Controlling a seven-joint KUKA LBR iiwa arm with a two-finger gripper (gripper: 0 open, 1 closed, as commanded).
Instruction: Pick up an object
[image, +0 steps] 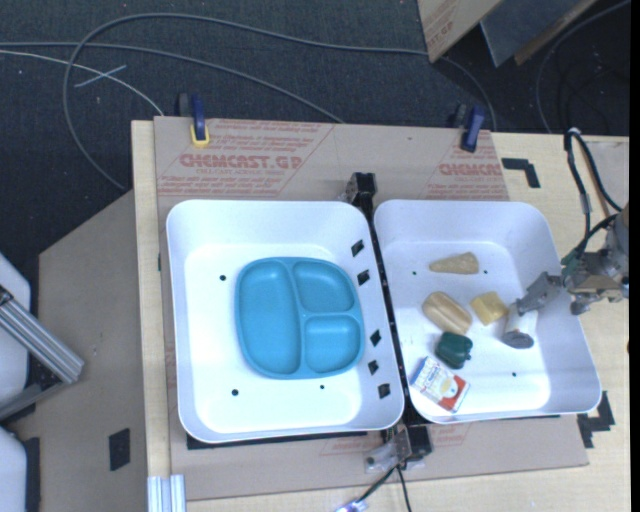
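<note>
Jaws hang low over the right side of the right bin (545, 385), reaching in from the arm (600, 272) at the edge, and slant down toward the left. Whether they are clenched or released cannot be told from here, and nothing shows between them.

Just beside their tip lies a small yellow block (488, 307), and a tan bread roll (446, 312) sits right next to it on the left. Below the roll is a dark green lump (454, 347), and near the bin's front corner lies a small printed packet (440, 385), white with red. A pale, croissant-like piece (455, 264) rests further back, apart from the others. All of these lie loose on the bin floor.

The left bin (200, 240) holds a blue divided plate (300, 317) at its middle. Both bins sit side by side on a pale worktop (250, 150), with blue clamps (199, 118) gripping its far edge. A cardboard box (450, 25) sits on the dark floor beyond.
</note>
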